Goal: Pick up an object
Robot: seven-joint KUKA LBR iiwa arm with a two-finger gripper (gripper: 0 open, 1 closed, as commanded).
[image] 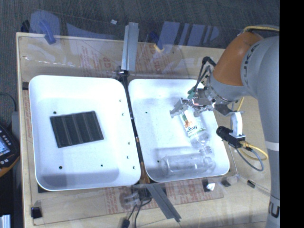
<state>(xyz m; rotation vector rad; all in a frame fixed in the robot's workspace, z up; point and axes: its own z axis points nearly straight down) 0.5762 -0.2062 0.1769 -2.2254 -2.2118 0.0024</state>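
The grey arm [256, 65] reaches in from three o'clock over the right bin [147, 141]. The left bin [42, 94] holds a dark ribbed panel [76, 128]. A clear jar [185, 164] lies at the right bin's six o'clock, a small labelled bottle [194, 128] just above. The tool [183, 107] hovers at the bottle's twelve o'clock end, fingers slightly parted, gripping nothing.

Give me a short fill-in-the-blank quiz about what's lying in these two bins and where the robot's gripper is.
1. The dark ridged panel lies in the ____ bin.
2. The two clear plastic bottles lie in the ____ bin.
3. The gripper hangs over the ____ bin.
4. The bottle with a label lies ____ to the gripper than the other bottle.

Missing words: left; right; right; closer
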